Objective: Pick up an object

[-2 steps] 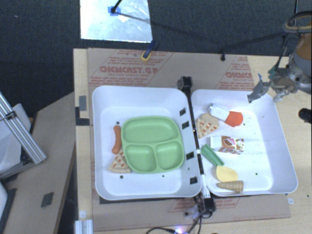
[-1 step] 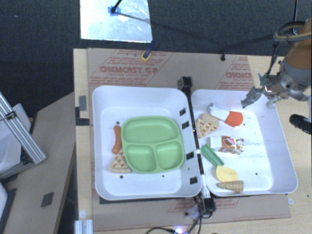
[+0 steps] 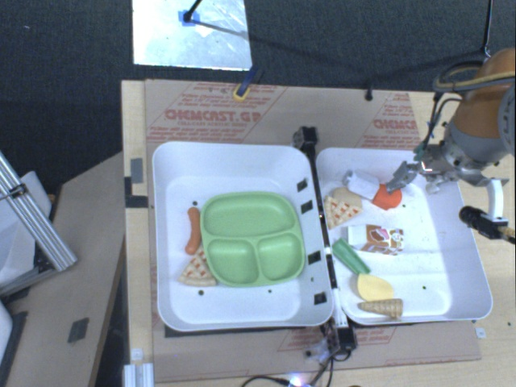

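Note:
My gripper point(image 3: 394, 184) hangs low over the back of the right bin point(image 3: 463, 252), reaching in from the right. Its tip is right at an orange-red toy piece point(image 3: 388, 199), touching or just above it. I see nothing lifted off the bin floor. Beside the orange piece lie a beige piece point(image 3: 345, 193), a waffle square point(image 3: 342, 213) and a small white-grey item point(image 3: 360, 183). Nearer the front are a printed carton point(image 3: 384, 238), a green pickle point(image 3: 351, 257), a yellow piece point(image 3: 375, 286) and an ice-cream cone point(image 3: 380, 306).
The left bin point(image 3: 173, 168) bears a green divided plate point(image 3: 250, 239), a sausage point(image 3: 193, 228) and a waffle wedge point(image 3: 197, 271). A black-clipped divider point(image 3: 316, 216) separates the bins. A black arm fitting point(image 3: 484, 221) overhangs the right bin's right side.

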### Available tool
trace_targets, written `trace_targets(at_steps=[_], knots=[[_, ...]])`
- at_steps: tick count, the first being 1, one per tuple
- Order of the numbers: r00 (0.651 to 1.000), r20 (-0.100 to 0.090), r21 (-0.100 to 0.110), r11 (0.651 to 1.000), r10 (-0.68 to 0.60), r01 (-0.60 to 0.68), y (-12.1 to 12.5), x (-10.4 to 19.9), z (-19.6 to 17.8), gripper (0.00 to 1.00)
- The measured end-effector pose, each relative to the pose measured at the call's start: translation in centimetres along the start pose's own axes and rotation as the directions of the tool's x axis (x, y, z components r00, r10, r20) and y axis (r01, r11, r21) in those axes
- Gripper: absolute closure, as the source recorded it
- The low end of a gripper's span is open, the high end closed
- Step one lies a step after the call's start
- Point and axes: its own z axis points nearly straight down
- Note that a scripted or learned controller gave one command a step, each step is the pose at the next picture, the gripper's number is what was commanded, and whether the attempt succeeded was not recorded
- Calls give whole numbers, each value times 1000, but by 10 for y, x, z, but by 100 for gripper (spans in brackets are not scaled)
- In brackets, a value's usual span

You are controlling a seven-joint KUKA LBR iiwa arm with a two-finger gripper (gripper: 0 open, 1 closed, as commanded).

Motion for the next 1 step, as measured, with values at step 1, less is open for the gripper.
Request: trace_targets(at_steps=[1], knots=[[1000,-3,-7,1000,0,0,3,1,47,0]])
